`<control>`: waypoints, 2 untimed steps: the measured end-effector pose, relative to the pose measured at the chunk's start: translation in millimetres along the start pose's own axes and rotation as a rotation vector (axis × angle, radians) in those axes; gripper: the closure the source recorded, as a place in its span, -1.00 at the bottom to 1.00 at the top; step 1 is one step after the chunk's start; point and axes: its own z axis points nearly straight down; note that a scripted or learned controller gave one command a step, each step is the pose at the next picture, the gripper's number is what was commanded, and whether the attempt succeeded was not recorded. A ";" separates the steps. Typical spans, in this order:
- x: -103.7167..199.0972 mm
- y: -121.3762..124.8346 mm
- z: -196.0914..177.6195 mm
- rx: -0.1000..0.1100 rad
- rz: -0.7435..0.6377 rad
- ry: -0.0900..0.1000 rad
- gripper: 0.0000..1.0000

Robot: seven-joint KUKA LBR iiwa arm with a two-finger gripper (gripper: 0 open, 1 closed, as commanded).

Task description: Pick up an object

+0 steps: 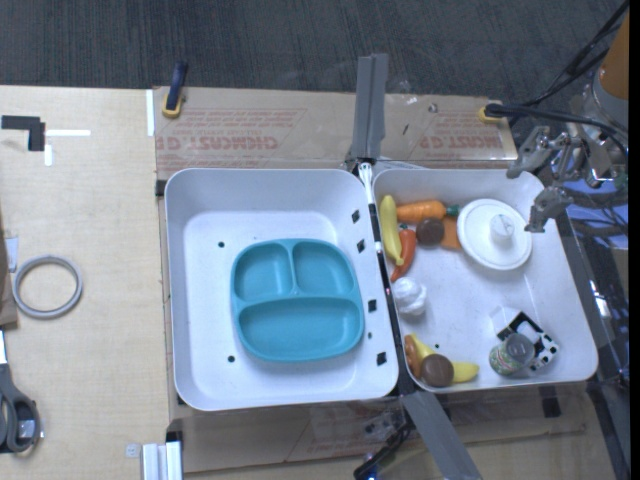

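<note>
Gripper [560,173] hangs over the right bin's [572,268] far-right rim, beside the white lid [496,233]. It looks empty, fingers possibly apart; can't tell for sure.

Two white bins [185,298], one blue tray [297,299], one carrot [420,210], one banana [389,218], one white lid [495,234], one tape roll [45,286], one pair of scissors [17,418]
</note>
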 end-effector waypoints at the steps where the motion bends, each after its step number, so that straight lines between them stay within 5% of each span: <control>1: -7.9 86.1 157.8 0.000 0.281 0.002 -1.00; 2: -10.0 89.5 166.8 0.001 0.434 0.010 -1.00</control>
